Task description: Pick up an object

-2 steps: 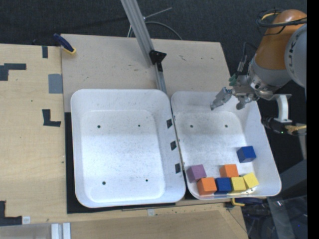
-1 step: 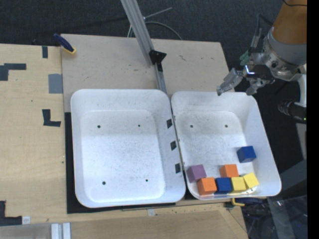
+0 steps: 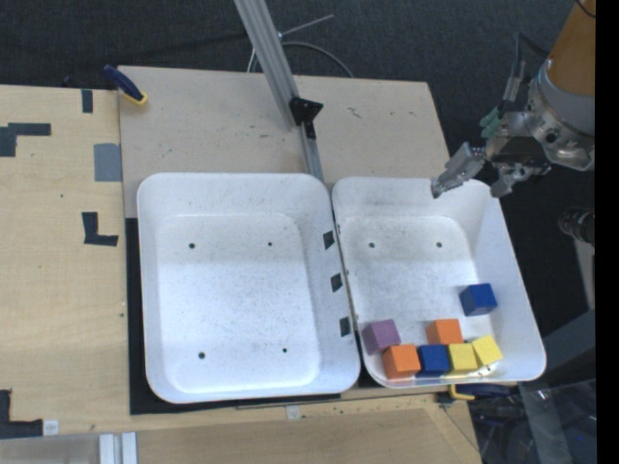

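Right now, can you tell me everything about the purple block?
The purple block is a small cube, matte pale violet, maybe foam or painted wood. It sits flat on the floor of the right bin, near the bin's front left corner. An orange block sits right against its front right corner. The pincer is far off, over the bin's back rim.

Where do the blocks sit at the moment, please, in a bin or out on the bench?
In. All seven blocks lie in the right bin, mostly clustered along its near edge; the gripper sits above its far corner.
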Tool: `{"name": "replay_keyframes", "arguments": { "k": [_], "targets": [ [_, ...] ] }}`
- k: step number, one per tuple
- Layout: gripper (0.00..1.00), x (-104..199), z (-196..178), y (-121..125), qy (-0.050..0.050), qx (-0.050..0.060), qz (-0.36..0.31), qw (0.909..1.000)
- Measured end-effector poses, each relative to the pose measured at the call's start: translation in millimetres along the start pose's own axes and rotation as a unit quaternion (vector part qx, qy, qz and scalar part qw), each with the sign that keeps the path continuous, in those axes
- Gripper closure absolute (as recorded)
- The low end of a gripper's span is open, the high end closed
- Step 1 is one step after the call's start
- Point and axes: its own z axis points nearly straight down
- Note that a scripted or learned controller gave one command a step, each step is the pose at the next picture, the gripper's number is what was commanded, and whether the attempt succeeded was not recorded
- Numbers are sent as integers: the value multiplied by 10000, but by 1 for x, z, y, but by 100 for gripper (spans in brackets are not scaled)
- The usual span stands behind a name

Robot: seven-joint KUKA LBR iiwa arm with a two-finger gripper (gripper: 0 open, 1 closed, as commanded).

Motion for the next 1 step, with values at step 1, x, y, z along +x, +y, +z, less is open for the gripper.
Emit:
{"name": "replay_keyframes", "arguments": {
  "k": [1],
  "targets": [
    [0, 32, -39, -44, 4, 1, -12, 10000]
  ]
}}
